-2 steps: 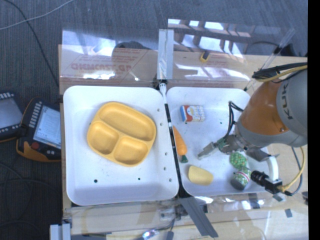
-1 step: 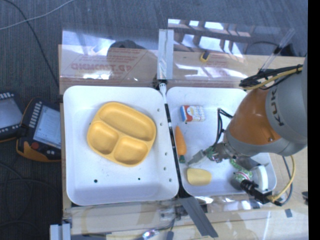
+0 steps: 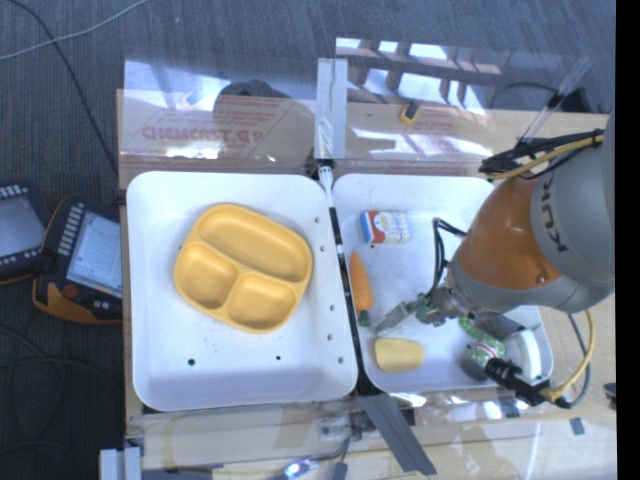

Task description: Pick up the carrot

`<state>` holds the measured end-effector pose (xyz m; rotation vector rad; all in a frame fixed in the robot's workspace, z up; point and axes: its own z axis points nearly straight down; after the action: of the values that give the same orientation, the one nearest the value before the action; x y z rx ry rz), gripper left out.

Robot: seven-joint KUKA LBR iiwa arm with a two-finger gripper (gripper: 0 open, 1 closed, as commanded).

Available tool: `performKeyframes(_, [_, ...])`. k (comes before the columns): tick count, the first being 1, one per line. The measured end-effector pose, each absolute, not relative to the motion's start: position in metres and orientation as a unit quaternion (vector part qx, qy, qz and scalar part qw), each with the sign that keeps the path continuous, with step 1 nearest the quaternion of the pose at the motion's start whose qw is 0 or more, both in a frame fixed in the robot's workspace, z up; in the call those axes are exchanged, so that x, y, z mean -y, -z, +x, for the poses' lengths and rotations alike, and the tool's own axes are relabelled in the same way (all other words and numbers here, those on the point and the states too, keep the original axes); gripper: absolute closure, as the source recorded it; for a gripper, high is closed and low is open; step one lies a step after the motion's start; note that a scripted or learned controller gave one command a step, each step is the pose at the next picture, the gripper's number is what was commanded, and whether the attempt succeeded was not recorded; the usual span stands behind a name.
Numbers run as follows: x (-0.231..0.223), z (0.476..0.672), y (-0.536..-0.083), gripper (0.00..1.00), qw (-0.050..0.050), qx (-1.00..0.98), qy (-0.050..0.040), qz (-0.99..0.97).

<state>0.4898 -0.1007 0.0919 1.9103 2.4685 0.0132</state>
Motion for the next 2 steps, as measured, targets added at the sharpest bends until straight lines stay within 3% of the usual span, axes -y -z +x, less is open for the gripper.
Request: performKeyframes(2, [0.1029,0.4898,-0.0918,0.00,0.009,-0.822,-0.0034,0.570])
